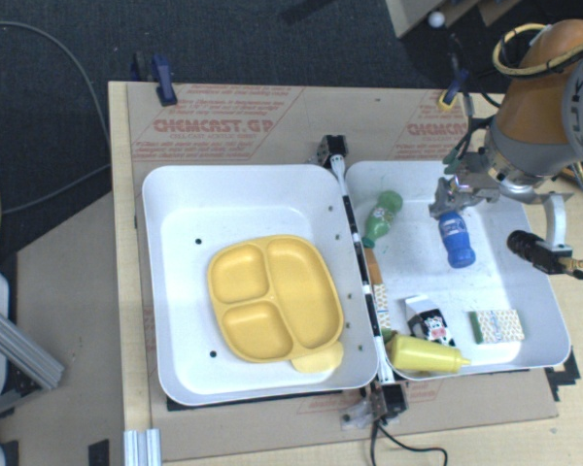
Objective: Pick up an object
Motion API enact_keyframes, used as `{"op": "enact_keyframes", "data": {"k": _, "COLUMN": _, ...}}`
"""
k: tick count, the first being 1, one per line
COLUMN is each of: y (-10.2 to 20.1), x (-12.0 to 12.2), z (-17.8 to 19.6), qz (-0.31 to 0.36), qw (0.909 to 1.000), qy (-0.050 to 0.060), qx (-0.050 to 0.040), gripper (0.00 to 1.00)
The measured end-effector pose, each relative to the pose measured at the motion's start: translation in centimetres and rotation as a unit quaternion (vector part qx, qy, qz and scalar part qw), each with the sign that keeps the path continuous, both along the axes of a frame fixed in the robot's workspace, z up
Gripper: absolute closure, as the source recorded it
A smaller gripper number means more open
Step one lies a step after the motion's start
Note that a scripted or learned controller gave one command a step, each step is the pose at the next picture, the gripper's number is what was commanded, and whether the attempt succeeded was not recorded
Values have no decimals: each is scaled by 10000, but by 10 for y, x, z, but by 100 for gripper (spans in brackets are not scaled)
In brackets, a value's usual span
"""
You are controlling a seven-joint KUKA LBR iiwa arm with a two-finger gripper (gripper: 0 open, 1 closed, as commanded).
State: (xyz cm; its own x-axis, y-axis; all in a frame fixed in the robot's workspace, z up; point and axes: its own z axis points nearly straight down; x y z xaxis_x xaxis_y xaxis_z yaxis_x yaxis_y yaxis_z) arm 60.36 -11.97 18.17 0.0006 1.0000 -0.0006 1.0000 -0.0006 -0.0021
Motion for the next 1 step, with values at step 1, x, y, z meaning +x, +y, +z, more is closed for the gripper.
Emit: {"op": "enact_keyframes", "data": {"k": 1, "y": -74, "x": -14, "z": 26, "qz": 0, "qw": 10000, "qy": -21, "qx": -12, "gripper": 100}}
